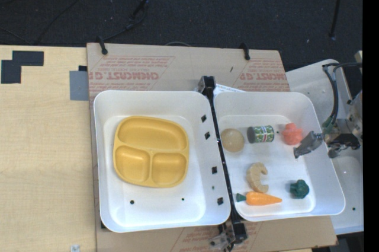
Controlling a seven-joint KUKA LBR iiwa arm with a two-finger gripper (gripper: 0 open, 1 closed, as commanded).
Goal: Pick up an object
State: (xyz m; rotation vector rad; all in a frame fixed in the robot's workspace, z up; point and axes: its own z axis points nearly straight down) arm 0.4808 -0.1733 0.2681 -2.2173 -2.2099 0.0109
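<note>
The right bin [320, 194] holds several small objects. A beige ball [232, 140] lies near the divider. A small can with a green label [260, 134] lies on its side to the right of the ball. A pink-red fruit [291, 134] sits near the bin's right side, with a tan curved piece [257, 176], an orange carrot [262, 199] and a dark green lump [299, 188] toward the front. My gripper [320, 144] hangs at the bin's right wall, just right of and below the pink-red fruit, with nothing visibly held.
A yellow divided plate [151, 150] lies in the left bin [106, 197]. A black divider [216, 156] runs between the bins. Cardboard [177, 70] lies behind them, and a wooden bench top [41, 156] extends to the left. Cables [334, 96] hang at the right.
</note>
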